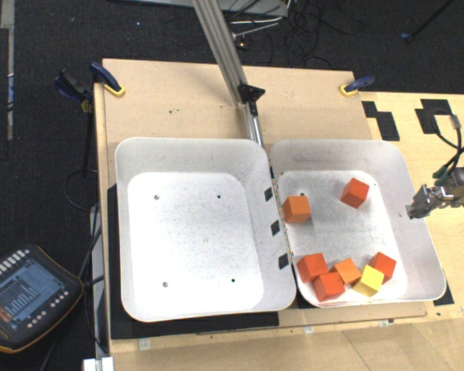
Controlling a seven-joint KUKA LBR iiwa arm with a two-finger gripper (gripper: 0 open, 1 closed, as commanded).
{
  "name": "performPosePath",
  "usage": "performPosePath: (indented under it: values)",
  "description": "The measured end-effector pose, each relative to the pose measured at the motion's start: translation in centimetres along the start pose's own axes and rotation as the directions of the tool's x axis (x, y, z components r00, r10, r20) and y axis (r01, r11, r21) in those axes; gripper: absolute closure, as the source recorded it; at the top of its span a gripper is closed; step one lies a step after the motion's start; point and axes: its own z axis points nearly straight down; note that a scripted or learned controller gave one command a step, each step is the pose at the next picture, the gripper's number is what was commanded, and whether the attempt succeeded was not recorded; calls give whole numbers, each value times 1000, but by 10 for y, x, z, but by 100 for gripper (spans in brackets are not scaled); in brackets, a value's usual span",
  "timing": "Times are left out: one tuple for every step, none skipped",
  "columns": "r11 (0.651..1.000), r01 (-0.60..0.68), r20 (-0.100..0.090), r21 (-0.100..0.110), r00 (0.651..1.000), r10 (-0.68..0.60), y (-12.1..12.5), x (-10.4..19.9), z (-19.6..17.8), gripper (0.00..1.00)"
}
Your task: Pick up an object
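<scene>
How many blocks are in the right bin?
7. One sits by the left wall, one further back, and five cluster near the front: three red-orange, one orange, one yellow. None looks hidden.

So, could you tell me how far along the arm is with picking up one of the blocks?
Nothing looks done yet. All the blocks lie in the right bin: two apart near the middle, such as the orange block, and five clustered at the near edge around the yellow block. The gripper sits over the bin's right rim, nothing visible between its fingers. Reaching in, grasping and lifting remain.
</scene>
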Motion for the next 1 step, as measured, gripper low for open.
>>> performPosePath:
  values:
    - [1000,4,-5,8,1000,-3,20,52,15,100]
